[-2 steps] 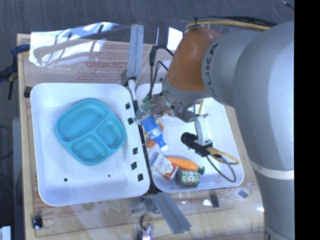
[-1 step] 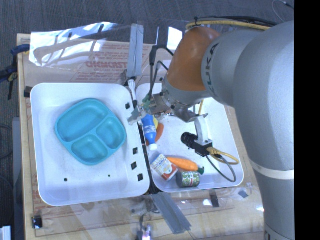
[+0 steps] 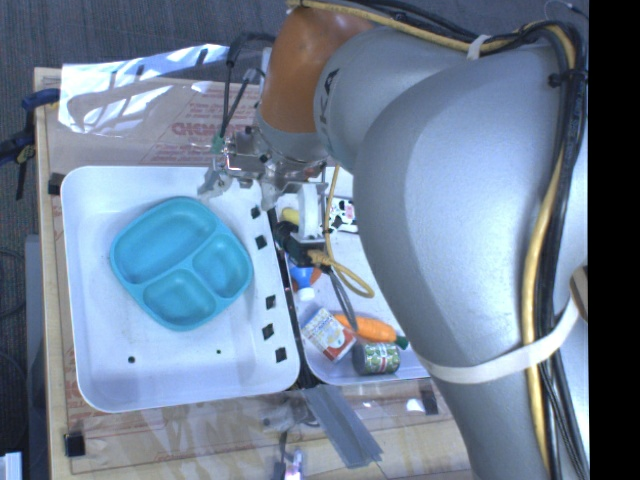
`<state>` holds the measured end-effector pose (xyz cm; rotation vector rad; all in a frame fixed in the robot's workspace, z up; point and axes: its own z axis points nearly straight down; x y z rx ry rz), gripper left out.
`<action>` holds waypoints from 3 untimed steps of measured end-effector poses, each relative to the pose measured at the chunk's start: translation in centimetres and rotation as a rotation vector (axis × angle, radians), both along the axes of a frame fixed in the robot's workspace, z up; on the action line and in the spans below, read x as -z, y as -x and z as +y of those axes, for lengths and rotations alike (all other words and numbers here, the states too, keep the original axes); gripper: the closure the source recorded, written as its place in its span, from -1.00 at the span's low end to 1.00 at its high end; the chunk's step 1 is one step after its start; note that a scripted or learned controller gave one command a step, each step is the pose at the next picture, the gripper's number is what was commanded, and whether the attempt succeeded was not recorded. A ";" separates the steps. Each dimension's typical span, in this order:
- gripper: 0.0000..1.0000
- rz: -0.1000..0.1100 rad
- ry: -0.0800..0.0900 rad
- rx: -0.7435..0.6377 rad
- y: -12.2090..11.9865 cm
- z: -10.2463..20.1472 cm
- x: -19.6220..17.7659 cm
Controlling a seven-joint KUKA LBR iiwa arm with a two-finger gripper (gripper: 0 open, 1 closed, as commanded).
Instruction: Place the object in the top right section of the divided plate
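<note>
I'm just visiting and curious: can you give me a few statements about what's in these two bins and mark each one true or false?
1. The blue divided plate lies in the left bin. True.
2. The plate has food in its sections. False: all three sections look bare.
3. A carrot lies in the right bin. True.
4. The arm reaches in from the left. False: it comes from the right.
5. The plate is red. False: it is blue.

We see a dark grey carpet [image 3: 130, 18] around the bench [image 3: 150, 423], whose pale top carries faint red print under a clear sheet. A crinkled strip of shiny film [image 3: 140, 78] lies along its far edge, catching the light. Black cables [image 3: 15, 258] trail at left.
</note>
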<state>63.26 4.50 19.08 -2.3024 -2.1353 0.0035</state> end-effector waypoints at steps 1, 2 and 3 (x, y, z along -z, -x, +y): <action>1.00 0.003 0.001 -0.011 0.0 0.2 -0.9; 1.00 0.002 0.001 0.079 8.2 3.0 0.0; -1.00 0.002 0.001 0.079 8.2 3.0 0.0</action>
